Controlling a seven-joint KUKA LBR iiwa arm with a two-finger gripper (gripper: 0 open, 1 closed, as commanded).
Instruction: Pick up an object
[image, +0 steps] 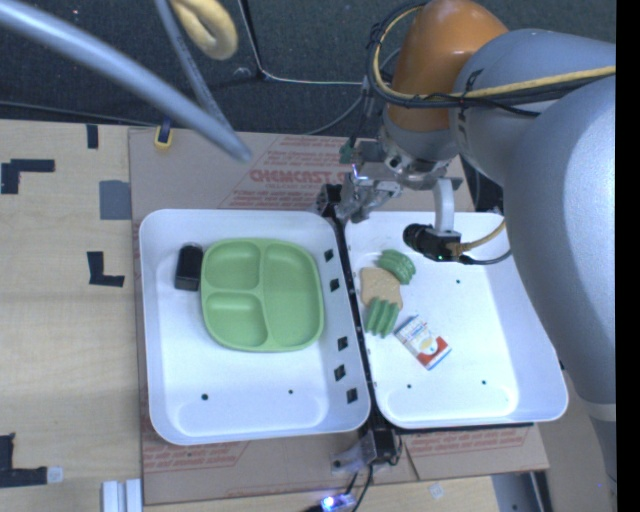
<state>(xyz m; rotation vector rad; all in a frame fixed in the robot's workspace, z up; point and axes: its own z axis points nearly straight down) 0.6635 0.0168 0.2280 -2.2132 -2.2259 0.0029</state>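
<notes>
Camera view looks down on two white bins on the bench (60, 300). Left of centre, the left bin (170, 400) holds a small black block (188, 267) touching the left edge of a green divided plate (263, 295). Just right of the divider, the right bin (520, 390) holds a tan piece (381, 286) between two green ribbed pieces (397, 265) (381, 316), with a small white and red packet (423, 341) lower right of them. At upper centre, the hand (352, 198) hangs over the bins' far edge; whether it is released or clenched I cannot tell.
</notes>
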